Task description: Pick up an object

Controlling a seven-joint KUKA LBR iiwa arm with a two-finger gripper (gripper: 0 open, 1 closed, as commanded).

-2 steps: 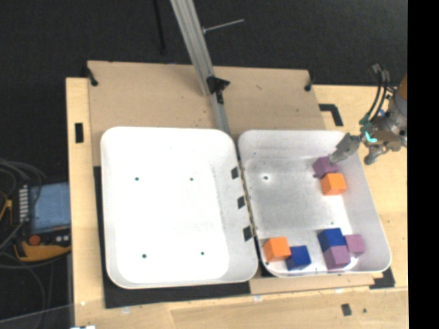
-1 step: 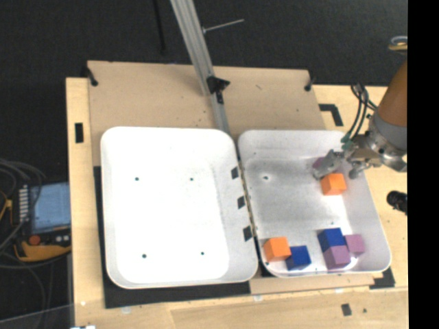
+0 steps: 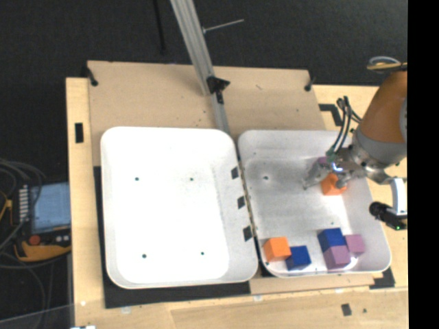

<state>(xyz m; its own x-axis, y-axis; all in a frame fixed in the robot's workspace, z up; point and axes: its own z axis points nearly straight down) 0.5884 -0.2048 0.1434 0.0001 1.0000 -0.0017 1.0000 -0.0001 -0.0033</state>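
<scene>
Camera view, nearest edge first: the right bin (image 3: 274, 149) holds a cluster along its lower rim. An orange cube (image 3: 277, 247) sits at lower left of that bin, touching a small blue cube (image 3: 299, 258) just to its right. Further right, a larger blue block (image 3: 331, 238) stands beside a purple cube (image 3: 337, 256), with a paler purple cube (image 3: 354, 244) just to the right of them. The left bin (image 3: 171, 204) fills the middle left of the frame, its white floor showing a few dark specks.

Higher in the frame, toward the right bin's upper right, my gripper (image 3: 332, 177) hangs over the bin floor. My arm (image 3: 384, 125) comes in from the right edge, orange band uppermost, grey wrist below it, cables looping on the left side of the wrist, the whole thing tilted down and leftward. A small orange block (image 3: 333, 185) sits right at my fingertips, well apart from the lower cluster. It looks bright orange and boxy, partly covered by my gripper. Whether I am clenched on it or merely over it, I cannot tell.
</scene>
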